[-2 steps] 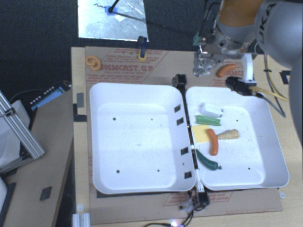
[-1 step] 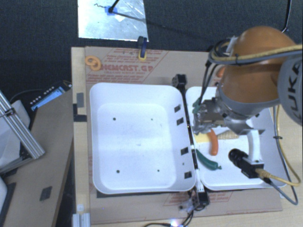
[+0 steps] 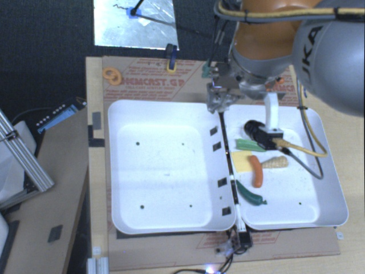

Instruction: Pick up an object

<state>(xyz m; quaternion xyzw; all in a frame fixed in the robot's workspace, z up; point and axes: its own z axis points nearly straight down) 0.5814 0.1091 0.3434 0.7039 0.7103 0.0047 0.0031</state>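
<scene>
- Orange piece (image 3: 257, 172), sausage-shaped, lies lengthwise just beside the divider (image 3: 228, 164) between the two bins, on the arm's side of it, about halfway along. It looks the likeliest pick.
- Hand (image 3: 218, 103) is at the far end of the divider, almost over it and well short of the orange piece. Nothing is seen in its grasp, and I cannot tell whether it is released or clenched.
- Crowding:
  - A yellow flat piece (image 3: 242, 163) lies between the divider and the orange piece, and the orange piece seems to rest on its edge.
  - A beige cone (image 3: 274, 163) touches the orange piece on the side away from the divider.
  - A light green piece (image 3: 248, 145) sits a little further up the divider, toward the hand.
- Dark green piece (image 3: 250, 194) lies alone near the divider's near end, apart from the cluster. It is probably the cleaner fallback.
- Doing the step well, as I judge it:
  - Travel along the divider until over the orange piece's lower half, clear of the cone and the yellow piece.
  - Close across the short width, not the length.
  - Descend straight down. A slant risks nudging the cone or clipping the divider wall.
- Handling guess: the orange piece looks smooth and rounded, so it may roll or squirt out if gripped off-centre.
- Bin on the divider's other side (image 3: 165, 170) needs no attention.
</scene>
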